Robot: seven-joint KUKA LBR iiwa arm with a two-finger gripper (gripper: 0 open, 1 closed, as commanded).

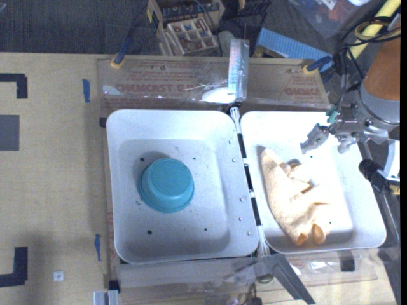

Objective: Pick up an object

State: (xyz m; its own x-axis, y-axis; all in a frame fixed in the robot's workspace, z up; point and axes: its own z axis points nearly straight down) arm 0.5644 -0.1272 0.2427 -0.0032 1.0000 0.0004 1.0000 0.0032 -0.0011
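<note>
— Where do we see the gripper [327, 138]?
— Over the right bin [365, 234], near its far edge, fingers apart, holding nothing.
— And the objects?
— We see a tan cloth [294, 196] along that bin's left side; a blue bowl [166, 184] sits upside down mid left bin [127, 132].

We are hovering our pincer [329, 140] open above the right white bin [369, 234], near a crumpled tan cloth [291, 196]; a blue plastic bowl [166, 184] is sitting upside down in the left bin [127, 132].

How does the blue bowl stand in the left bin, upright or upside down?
Upside down. The bowl shows a flat closed base on top and no hollow inside; its wider rim rests on the bin floor.
</note>
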